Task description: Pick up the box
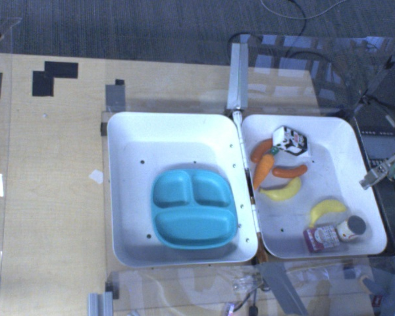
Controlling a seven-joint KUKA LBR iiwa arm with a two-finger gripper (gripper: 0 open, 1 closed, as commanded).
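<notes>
The box (290, 140) is a small black-and-white carton lying tilted at the back of the right bin (355, 137). It touches the green top of a carrot (264, 168). A grey part of my gripper (384, 170) pokes in at the view's right edge. It sits just outside the right bin's rim, well to the right of the box and a little nearer the front. Nothing is seen held in it.
The right bin also holds an orange sausage (290, 172), two yellow bananas (282, 191) (327, 209) and a purple bottle (329, 236) lying at the front. The left bin (128, 176) holds a blue divided plate (193, 208). A metal post (236, 78) stands behind the bins.
</notes>
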